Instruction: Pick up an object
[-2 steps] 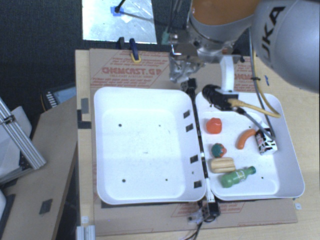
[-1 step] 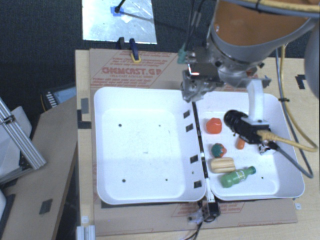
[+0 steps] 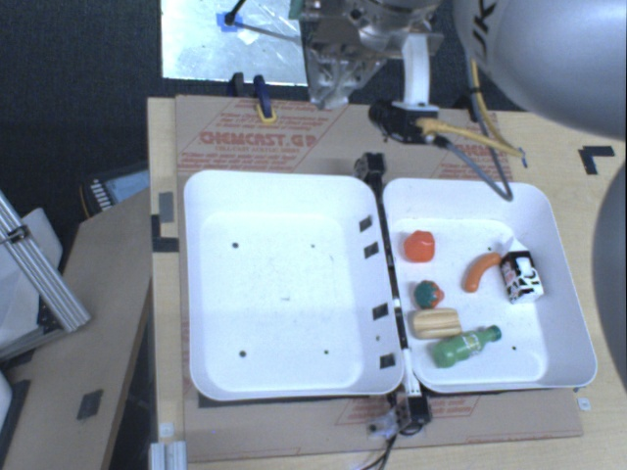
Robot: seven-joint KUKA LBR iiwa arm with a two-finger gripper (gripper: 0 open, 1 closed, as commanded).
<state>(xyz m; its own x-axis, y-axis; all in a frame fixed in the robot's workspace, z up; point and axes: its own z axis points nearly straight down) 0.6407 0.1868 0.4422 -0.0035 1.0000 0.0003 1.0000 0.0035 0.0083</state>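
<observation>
The arm enters at the top right, and its gripper point(image 3: 331, 78) hangs high above the desk point(image 3: 294, 140), over the cardboard strip behind the two bins; it is blurred and seen from above, so I cannot tell whether the jaws are apart or together, and nothing shows between them. The left bin point(image 3: 211, 199) and the right bin point(image 3: 549, 213) sit side by side, touching along a black hinge. All the objects lie in the right bin (mostly toward its left half): a red-orange block point(image 3: 420, 246) near the back, an orange sausage-shaped piece point(image 3: 478, 270) to its right, a black-and-white carton point(image 3: 521, 276) just beside that, a small teal-and-orange toy point(image 3: 428, 293), a tan cylinder point(image 3: 436, 322) under it, and a green bottle point(image 3: 463, 347) lying on its side near the front
</observation>
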